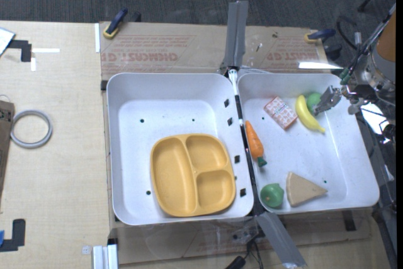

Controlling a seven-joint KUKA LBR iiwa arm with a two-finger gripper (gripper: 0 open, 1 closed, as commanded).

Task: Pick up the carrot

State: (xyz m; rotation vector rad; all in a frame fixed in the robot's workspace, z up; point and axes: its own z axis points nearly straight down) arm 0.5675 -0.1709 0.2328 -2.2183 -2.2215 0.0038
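The carrot (254, 139) is orange with a small green stem. It lies in the right bin (352, 167) along its left wall, pointing toward the back. My gripper (327, 99) hangs over the bin's back right corner, just right of a banana (308, 114). It is well away from the carrot, and nothing shows in its grasp.
The right bin also holds a pink patterned packet (280, 112), a green round fruit (272, 194), a tan wedge (305, 189) and a green item (314, 98) behind the banana. A yellow divided plate (192, 173) sits in the left bin (126, 110). A tape roll (28, 129) lies on the bench at far left.
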